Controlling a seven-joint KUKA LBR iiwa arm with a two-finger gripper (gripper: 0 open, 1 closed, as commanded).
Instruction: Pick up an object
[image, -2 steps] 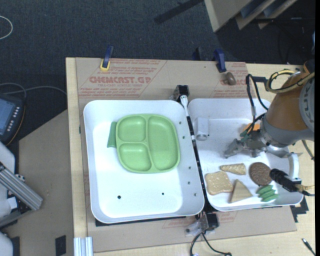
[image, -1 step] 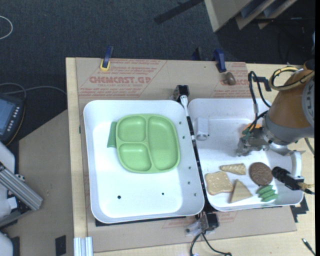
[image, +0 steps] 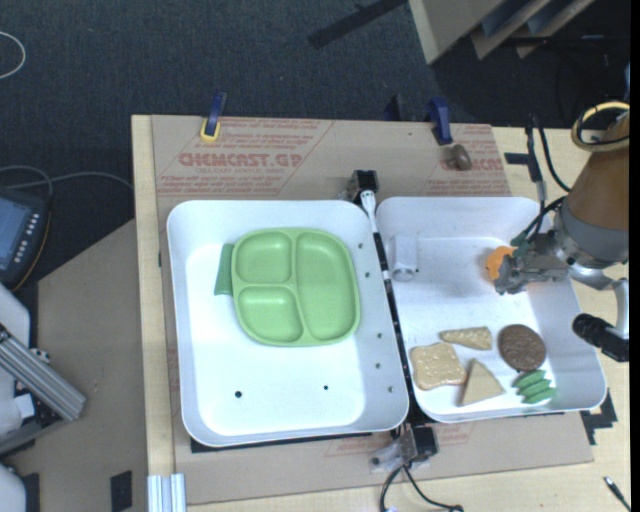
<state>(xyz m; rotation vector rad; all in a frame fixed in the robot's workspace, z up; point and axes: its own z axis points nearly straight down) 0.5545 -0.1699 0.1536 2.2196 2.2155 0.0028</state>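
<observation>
In the right bin (image: 450, 225) my gripper (image: 516, 274) hangs low over the right middle of the floor, below the grey arm with its orange band (image: 603, 190). A small orange object (image: 495, 262) sits right against the gripper's left side, partly hidden by it. Nearer the front of the same bin lie a bread slice (image: 437, 365), a flat cracker (image: 468, 339), a tan wedge (image: 482, 383), a round brown cookie (image: 522, 347) and a green pea pod (image: 534, 386).
The left bin (image: 200, 390) holds a green divided plate (image: 296, 285). A small grey piece (image: 403, 268) lies near the right bin's left wall. Blue clamps (image: 438, 120) grip the cardboard at the back edge.
</observation>
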